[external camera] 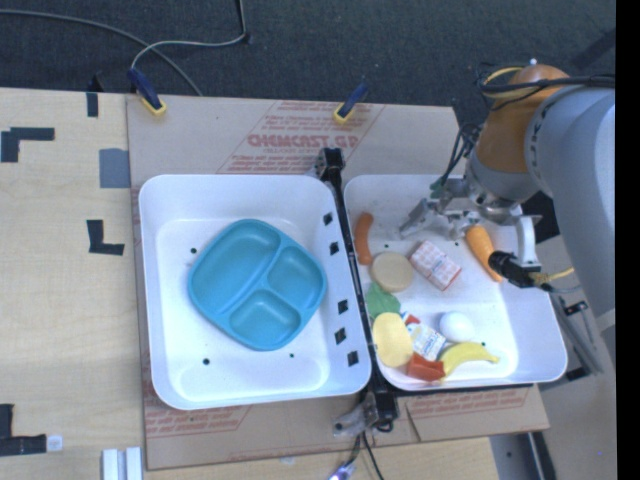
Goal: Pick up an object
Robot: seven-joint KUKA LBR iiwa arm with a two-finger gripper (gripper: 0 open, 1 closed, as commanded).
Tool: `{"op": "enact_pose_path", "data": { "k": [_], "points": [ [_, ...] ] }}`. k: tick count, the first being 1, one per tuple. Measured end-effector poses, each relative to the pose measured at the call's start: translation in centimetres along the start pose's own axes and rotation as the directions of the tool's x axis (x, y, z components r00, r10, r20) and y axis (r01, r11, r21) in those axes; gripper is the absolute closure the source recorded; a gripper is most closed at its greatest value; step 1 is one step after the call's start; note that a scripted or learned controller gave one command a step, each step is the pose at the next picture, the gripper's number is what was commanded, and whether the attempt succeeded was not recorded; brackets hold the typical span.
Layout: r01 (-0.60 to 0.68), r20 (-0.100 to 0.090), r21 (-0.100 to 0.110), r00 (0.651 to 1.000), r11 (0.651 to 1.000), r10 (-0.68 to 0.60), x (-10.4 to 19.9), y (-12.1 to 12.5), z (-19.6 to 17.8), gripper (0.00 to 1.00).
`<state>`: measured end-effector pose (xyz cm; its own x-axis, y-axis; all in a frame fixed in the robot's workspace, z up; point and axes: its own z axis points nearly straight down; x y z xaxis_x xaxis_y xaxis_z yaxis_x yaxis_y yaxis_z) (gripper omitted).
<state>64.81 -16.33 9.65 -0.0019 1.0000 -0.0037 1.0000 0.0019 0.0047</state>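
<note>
Nearest the camera, well below my hand (437,211), a banana (470,354) lies at the right bin's (535,338) front edge, touching a red piece (425,370). Just beyond it sit a white egg (456,325), a small printed packet (427,341) and a yellow lemon-like piece (391,339), with a green piece (381,301) above that. Closer to my hand, a tan round disc (392,272) and a pink-and-white box (436,265) lie just below my fingers, the box nearly under them. A carrot (481,248) rests beside my hand on its right, and a sausage (363,237) lies to its left by the bin wall. My hand hovers low over the bin's far end, its thin fingers spread wide with nothing between them. Far to the left, the other bin (165,298) holds a blue divided plate (258,283).
</note>
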Motion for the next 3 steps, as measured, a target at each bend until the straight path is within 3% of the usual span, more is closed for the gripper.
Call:
{"op": "enact_pose_path", "data": {
  "k": [1, 2, 3],
  "points": [
    [0.0, -0.001, -0.001, 1.0, 1.0, 0.0, -0.2, -3.6, 0.9, 0.0],
    [-0.002, -0.001, 0.004, 1.0, 1.0, 0.002, -6.1, -4.7, -6.2, 0.0],
    [0.001, -0.004, 0.0, 1.0, 1.0, -0.001, -5.8, -3.5, 0.7, 0.0]
  ]
}}
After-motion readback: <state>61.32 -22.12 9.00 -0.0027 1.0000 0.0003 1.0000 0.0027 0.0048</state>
